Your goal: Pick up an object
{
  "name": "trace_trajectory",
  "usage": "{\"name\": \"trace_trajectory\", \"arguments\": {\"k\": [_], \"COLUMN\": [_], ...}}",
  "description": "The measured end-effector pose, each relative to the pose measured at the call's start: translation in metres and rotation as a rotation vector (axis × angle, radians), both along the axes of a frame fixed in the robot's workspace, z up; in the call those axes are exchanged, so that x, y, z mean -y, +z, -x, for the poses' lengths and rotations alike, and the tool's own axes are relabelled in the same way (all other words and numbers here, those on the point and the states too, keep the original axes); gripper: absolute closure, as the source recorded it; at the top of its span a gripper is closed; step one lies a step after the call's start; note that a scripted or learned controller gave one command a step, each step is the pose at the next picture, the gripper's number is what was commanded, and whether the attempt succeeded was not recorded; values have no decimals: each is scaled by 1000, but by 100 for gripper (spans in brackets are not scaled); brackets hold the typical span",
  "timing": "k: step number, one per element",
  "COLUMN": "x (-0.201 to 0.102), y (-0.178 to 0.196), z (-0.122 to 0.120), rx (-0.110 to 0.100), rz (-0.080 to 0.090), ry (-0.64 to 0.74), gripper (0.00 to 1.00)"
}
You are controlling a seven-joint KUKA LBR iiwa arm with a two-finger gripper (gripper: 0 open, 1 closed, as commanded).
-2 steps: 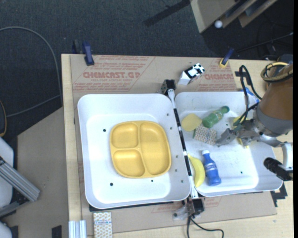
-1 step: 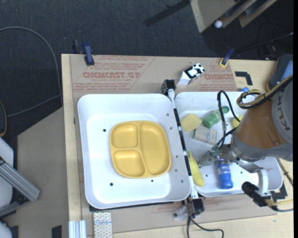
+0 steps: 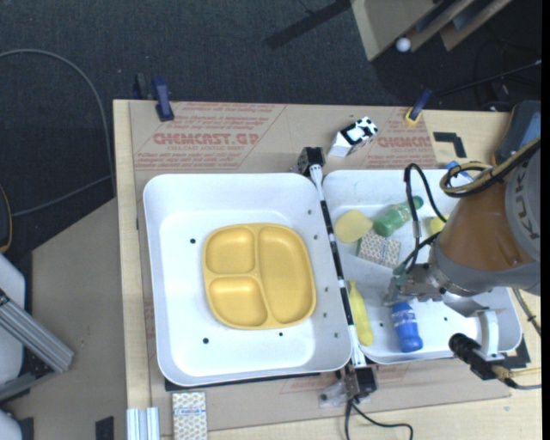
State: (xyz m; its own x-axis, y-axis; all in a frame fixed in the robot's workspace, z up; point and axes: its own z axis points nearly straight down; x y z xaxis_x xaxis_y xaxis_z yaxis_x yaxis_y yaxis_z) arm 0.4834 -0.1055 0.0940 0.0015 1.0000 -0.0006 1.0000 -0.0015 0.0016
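Cardboard-topped bench: jaws' state cannot be told above the blue bottle, judged light, slippery, best gripped mid-body.

A wooden surface is sitting over dark carpeted floor. A brown cardboard sheet printed with red lettering is lying across its far part, with a blue clamp gripping the far left edge. A thin grey cable is looping over the floor at left. Pale wooden furniture is standing at the top right, and a metal rail is slanting in at lower left.
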Motion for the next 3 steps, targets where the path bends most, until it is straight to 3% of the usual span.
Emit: {"name": "trace_trajectory", "arguments": {"k": [1,2,3], "x": [0,0,-1], "y": [0,-10,0], "z": [0,4,4], "rx": [0,-3,-1], "rz": [0,-1,0], "ry": [0,1,0], "gripper": [0,0,100]}}
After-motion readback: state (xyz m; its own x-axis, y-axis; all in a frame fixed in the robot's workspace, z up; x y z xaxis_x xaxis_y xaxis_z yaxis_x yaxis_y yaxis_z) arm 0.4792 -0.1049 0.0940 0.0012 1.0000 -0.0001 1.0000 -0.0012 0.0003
